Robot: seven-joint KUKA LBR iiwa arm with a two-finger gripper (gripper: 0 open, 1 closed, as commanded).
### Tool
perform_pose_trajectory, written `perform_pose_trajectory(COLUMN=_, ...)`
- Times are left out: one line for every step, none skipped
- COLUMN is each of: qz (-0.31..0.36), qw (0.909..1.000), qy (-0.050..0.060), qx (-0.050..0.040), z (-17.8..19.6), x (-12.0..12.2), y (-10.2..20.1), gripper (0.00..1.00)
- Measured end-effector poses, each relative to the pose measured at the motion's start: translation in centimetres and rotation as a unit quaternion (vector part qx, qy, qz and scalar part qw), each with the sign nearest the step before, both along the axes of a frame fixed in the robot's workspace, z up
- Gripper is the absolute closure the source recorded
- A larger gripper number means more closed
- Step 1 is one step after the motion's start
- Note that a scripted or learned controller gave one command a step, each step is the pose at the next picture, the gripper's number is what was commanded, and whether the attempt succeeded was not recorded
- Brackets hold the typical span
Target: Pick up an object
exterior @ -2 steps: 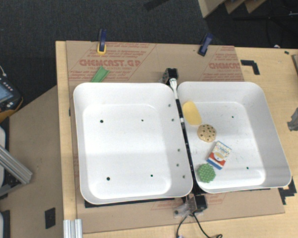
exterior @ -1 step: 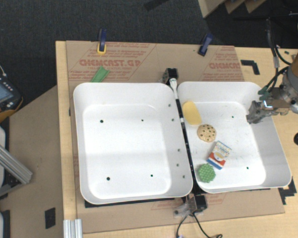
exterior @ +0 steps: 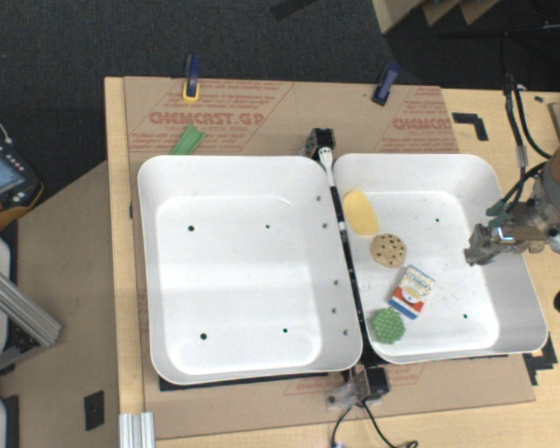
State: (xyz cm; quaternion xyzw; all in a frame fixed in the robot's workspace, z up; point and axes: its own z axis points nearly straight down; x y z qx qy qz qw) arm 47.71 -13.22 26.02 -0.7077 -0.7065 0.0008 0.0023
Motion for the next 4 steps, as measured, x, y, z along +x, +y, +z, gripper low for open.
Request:
perform_pose_trajectory(qz=0.008, qw=1.0, qy=-0.006, qx=0.0004, z=5.8, x=0.4, y=10.6, gripper=1.0)
perform_pose_trajectory(qz=0.0, qw=1.0, qy=0.002, qx=-0.0006, z=-1.3, x=0.1, y=9.7, gripper=1.0)
perform_pose_trajectory(qz=-0.001, qw=1.0, qy=0.002, qx=-0.0006, z=-8.0, x=0.0, y=8.6, gripper=1.0)
perform_pose_trajectory(qz=0.005, qw=1.0, qy=-0.007, qx=-0.0004, z=-2.3, x=4.6, y=15.0, gripper=1.0)
